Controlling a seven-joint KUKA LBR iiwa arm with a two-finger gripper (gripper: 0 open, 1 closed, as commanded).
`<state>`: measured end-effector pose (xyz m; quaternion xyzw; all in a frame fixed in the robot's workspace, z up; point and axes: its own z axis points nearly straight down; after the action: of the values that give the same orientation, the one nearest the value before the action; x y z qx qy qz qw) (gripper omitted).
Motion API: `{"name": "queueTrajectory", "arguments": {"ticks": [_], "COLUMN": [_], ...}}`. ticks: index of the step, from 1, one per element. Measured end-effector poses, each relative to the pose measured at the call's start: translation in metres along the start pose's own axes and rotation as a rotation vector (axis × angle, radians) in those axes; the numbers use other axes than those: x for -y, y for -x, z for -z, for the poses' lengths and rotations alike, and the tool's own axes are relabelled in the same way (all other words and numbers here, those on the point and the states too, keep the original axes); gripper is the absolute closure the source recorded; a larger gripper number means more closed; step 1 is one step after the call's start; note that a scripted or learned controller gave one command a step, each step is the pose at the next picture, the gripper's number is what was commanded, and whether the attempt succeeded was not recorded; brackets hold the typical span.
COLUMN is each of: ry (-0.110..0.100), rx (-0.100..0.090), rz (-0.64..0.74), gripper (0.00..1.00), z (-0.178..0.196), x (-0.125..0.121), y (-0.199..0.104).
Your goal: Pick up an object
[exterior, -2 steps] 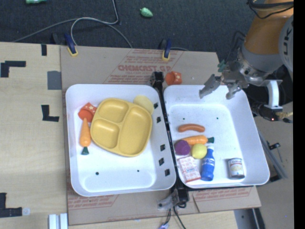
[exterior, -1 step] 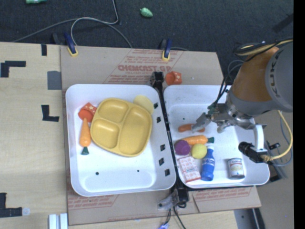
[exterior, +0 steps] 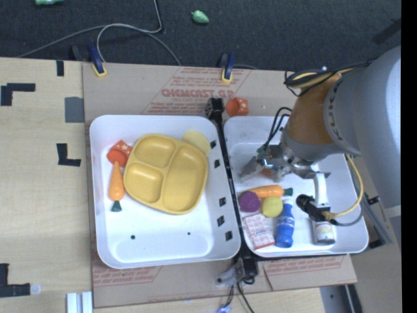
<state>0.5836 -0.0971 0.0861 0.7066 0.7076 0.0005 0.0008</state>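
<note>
My gripper [exterior: 258, 164] hangs low over the upper-left part of the right bin [exterior: 352, 243], under the grey arm with its orange band [exterior: 311, 113]. Just below it lie an orange carrot [exterior: 268, 191], a purple round item [exterior: 249, 201] and a yellow lemon [exterior: 272, 207]. Farther toward the front are a blue bottle [exterior: 285, 227], a red and white packet [exterior: 257, 231] and a small brown bottle [exterior: 322, 231]. Something small and orange-blue shows at the gripper's tip, too blurred to name.
The left bin [exterior: 104, 240] holds a yellow divided plate [exterior: 166, 173], a carrot [exterior: 116, 184], a red item [exterior: 119, 151] and a pale yellow object [exterior: 196, 139]. An orange object [exterior: 238, 106] sits behind the bins. A black and yellow cable [exterior: 339, 217] loops over the right bin.
</note>
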Motion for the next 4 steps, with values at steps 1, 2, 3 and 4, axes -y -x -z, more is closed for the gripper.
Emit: {"name": "queueTrajectory", "arguments": {"ticks": [1, 2, 3, 4], "ry": [0.002, -0.012, -0.004, -0.003], "rx": [0.0, -0.001, 0.0, 0.001], "rz": [0.001, 0.0, 0.0, 0.0], "gripper": [0.0, 0.0, 0.0, 0.0], "z": [-0.001, -0.002, -0.001, -0.001], "x": [-0.053, -0.083, -0.084, -0.085], "y": [0.001, 0.002, 0.018, 0.002]}}
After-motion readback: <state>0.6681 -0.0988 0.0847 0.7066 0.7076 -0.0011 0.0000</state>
